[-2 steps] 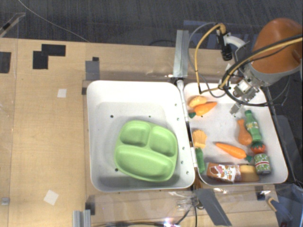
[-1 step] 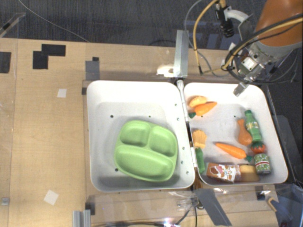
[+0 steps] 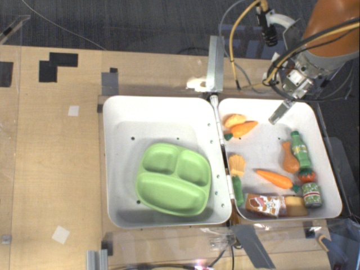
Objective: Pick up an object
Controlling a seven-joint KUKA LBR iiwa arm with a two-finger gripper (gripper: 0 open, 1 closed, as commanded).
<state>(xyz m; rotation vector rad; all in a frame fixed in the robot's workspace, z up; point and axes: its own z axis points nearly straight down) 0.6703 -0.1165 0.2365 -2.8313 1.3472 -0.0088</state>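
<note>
Nothing picked yet: the pincer point(image 3: 278, 113) hovers over the right bin's point(image 3: 332, 206) far edge (whether clenched or released, I cannot tell), while the nearest carrot point(image 3: 243, 129) waits by the far-left corner.

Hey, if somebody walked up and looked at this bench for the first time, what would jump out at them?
Probably the big green divided plate, lying alone in the left bin. Next, the clutter of toy food in the right bin: carrots, one at, a green bottle and a flat packet along the near edge. Above that bin's far right corner hangs the arm with its gripper.
</note>
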